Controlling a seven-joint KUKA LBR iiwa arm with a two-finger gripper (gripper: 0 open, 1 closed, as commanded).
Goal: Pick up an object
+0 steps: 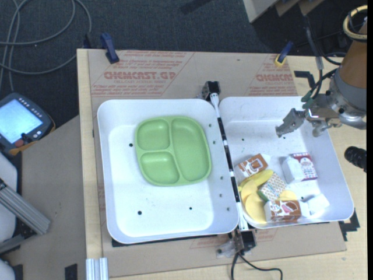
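Several small objects are lying heaped at the near end of the right bin point(326, 118), and none of them is showing any sign of being lifted: a brown and white carton point(252, 165) is sitting toward the divider between the bins, a yellow banana point(252, 186) is curving just below it, a checkered packet point(274, 185) is resting against the banana, a second brown carton point(284, 209) is leaning at the near rim, a white and red box point(300, 168) is lying to the right of the packet, and a small white block point(316, 203) is sitting near the bin's corner. Any of these could be serving as the thing to pick, and all are resting on the bin floor or on each other. Farther up the same bin, the tool point(298, 121) is hanging above bare white floor, well apart from the heap, with nothing between its fingers; they are standing spread, one dark tip pointing left over the bin and the other sitting closer to the wrist. Judging from this, the pick is not yet begun in any real sense: the arm point(352, 80) is reaching in from the right but is not over a target, so the approach, the descent, the closing and the lift are all remaining. Beyond the divider, the left bin point(116, 174) is carrying a green divided tray point(173, 150), and both bins are sitting on the cardboard-covered counter point(145, 72).
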